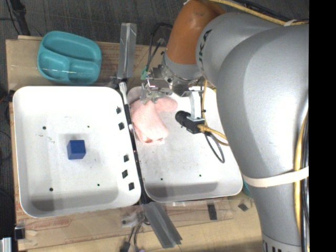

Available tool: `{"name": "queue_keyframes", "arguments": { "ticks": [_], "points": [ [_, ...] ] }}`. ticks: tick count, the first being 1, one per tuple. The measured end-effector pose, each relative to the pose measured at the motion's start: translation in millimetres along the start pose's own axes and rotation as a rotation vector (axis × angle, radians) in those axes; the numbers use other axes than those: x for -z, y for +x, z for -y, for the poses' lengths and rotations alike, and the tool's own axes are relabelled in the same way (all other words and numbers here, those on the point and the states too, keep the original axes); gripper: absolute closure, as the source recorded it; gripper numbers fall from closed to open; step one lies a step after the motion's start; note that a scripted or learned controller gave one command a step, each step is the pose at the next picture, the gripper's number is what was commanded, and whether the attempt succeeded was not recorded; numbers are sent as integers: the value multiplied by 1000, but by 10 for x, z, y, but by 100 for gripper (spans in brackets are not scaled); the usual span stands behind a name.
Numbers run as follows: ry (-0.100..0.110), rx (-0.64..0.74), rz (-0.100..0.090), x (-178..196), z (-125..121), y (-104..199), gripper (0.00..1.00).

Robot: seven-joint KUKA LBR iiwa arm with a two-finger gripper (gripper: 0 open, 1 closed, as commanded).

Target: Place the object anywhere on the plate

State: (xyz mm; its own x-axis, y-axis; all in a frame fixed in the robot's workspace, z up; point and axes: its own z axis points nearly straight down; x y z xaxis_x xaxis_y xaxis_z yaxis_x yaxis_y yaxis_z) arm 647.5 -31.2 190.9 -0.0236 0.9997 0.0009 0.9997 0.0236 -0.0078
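Camera view, from above the bench: your grey arm reaches in from the right, its gripper low over the far left corner of the right bin, directly above the pink plate that lies against the bin's left wall. A blue cube sits well apart in the left bin, near its middle, untouched; judged from the task, that cube is most likely the object meant for the plate. Whether the gripper carries anything cannot be told, as the wrist hardware hides its tip. A teal divided tray rests on the bench beyond the left bin. To do the step well, you would want the tip clear of the plate and the divider between the bins before any sideways travel. You would then come down square on the cube, close across its flat faces, lift high enough to pass the bin walls, and release low over the plate's middle so the cube does not roll off.
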Motion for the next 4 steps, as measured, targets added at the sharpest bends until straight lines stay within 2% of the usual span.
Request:
{"name": "queue_keyframes", "arguments": {
  "ticks": [1, 2, 3, 4],
  "points": [
    [-4, -131, 1, 211, 152, 906, 100],
    [-5, -120, 1, 255, -113, 1232, 100],
    [-2, -44, 2, -417, 444, 2014, 100],
    [-3, -61, 2, -321, 693, 2081, 100]
  ]
}}
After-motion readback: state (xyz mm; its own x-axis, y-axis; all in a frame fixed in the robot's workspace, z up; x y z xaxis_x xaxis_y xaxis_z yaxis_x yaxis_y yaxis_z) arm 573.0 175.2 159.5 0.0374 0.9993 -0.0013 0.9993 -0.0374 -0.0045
